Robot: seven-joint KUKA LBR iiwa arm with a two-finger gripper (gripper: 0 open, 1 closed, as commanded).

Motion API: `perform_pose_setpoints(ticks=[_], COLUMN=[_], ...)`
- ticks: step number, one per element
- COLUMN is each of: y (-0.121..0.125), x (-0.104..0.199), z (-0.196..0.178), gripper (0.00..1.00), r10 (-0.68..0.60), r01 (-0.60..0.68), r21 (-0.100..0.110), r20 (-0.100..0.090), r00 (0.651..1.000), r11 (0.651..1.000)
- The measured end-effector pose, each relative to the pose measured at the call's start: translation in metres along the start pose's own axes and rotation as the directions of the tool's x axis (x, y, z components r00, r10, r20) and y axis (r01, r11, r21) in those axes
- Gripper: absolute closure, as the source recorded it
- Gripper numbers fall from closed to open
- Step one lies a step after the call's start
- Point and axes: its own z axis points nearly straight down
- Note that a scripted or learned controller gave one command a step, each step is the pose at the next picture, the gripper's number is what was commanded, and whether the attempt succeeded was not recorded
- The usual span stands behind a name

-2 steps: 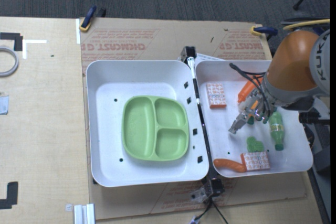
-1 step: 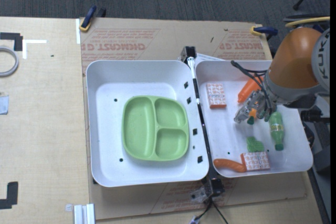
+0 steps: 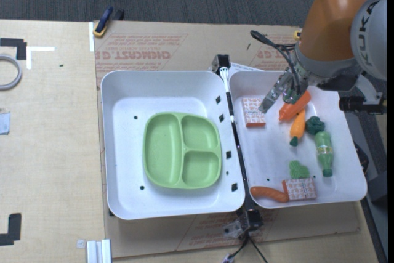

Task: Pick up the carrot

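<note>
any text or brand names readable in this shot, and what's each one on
"KUKA", partly cut off by the frame edge, on the grey arm.
Red print on the cardboard sheet under the bins, upside down and too blurred to read.
Small patterned packets in the right bin: any print too small to read.

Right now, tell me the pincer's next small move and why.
Probably ease the pincer toward the right bin's outer wall and lower it: its metal fingers hang just short of the nearest carrot, which lies slanted on the right bin floor beside them.
</note>
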Motion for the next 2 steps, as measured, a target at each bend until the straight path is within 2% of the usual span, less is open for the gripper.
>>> perform_pose_setpoints(ticks=[1,2], y=[0.0,-0.075], x=[0.0,-0.016], z=[0.0,0.1], gripper=[0.0,0.0], r10=[0.0,0.023], r01=[0.0,-0.023], r21=[0.0,0.001], r20=[0.0,-0.001], r00=[1.0,1.0], r11=[1.0,1.0])
